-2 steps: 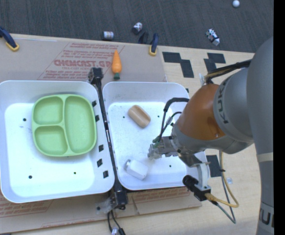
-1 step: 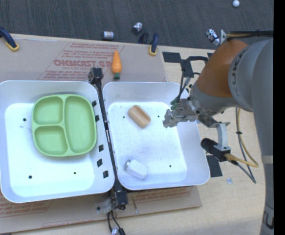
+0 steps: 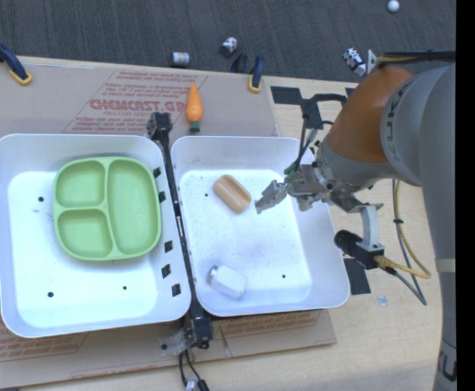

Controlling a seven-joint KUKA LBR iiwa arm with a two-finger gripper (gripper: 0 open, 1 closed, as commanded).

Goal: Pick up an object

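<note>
In the right bin [image 3: 318,287] lie a tan, bread-like oblong piece [image 3: 231,193] near the back and a small white block [image 3: 227,280] near the front left. My gripper [image 3: 268,199] hangs over the bin's right side, its fingers pointing left toward the tan piece, a short gap away from it. Nothing shows between the fingers. The grey arm with its orange band [image 3: 367,116] reaches in from the right.
The left bin [image 3: 9,243] holds a green three-compartment plate [image 3: 107,208]. A small orange carrot toy [image 3: 194,104] lies on the cardboard behind the bins. Clamps and small bits sit along the bench's back edge. A black divider strip [image 3: 172,218] runs between the bins.
</note>
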